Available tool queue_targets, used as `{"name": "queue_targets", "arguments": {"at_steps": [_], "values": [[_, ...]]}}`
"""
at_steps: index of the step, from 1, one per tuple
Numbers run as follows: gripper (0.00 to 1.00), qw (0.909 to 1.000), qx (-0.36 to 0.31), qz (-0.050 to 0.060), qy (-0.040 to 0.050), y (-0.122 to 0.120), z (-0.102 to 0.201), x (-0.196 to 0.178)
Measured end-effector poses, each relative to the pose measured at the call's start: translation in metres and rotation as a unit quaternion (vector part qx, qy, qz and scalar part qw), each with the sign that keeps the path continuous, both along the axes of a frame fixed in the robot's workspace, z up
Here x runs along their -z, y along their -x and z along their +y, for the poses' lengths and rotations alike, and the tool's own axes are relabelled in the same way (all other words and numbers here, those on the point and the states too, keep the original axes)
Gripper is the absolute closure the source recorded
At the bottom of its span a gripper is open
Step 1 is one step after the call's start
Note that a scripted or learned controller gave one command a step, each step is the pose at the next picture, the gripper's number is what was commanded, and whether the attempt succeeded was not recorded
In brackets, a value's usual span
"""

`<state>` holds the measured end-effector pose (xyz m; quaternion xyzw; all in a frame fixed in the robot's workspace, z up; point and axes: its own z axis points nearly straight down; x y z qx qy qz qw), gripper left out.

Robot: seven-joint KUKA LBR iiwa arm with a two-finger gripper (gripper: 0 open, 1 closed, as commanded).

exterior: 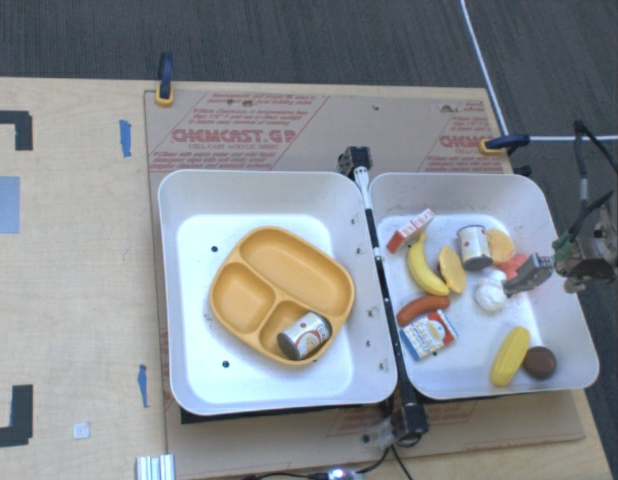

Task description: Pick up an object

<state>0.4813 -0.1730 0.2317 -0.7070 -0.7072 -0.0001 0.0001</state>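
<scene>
At the near edge of the bench point(69, 268), a pale plywood surface, black cables and a connector sit just below the seam between the two bins. The left bin point(189, 388), shallow white plastic with rounded corners, carries a yellow three-compartment plate point(279, 268) of smooth moulded plastic. A small can point(305, 335) lies on its side in the plate's near right compartment; its label is white and orange, writing too small to read.

The right bin point(569, 368) holds the loose items. Toward its near right corner lie a yellow corn cob point(509, 355) and, touching it, a round brown ball point(539, 362). Near the dividing edge sits a small carton point(428, 335), blue, white and red, print illegible, with an orange-red sausage shape point(422, 309) just beyond it. Mid-bin are a white ball point(490, 294), a curved banana point(423, 266), a yellow wedge point(451, 268), an upright metal tin point(474, 246), an orange slice point(502, 244) and a red-and-white packet point(409, 229).

The end effector point(529, 273) reaches in over the bin's right edge, its tip above a red item point(516, 264) beside the white ball. Whether it is parted or closed, I cannot tell; nothing is seen gripped.

Beyond the bins lies a clear sheet point(319, 128) printed in red "GEMCAST.GP" as best read, clamped at the far corners.
</scene>
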Motion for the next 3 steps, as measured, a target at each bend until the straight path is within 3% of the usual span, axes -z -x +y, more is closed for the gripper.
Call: {"name": "queue_targets", "arguments": {"at_steps": [1, 2, 3], "values": [[0.00, 1.0000, 0.000, 0.000, -0.0003, -0.031, 0.036, 0.128], [0.00, 1.0000, 0.001, -0.006, 0.0015, -0.002, 0.074, 0.143], [0.00, 1.0000, 0.000, -0.004, 0.0008, 0.000, 0.081, 0.146]]}}
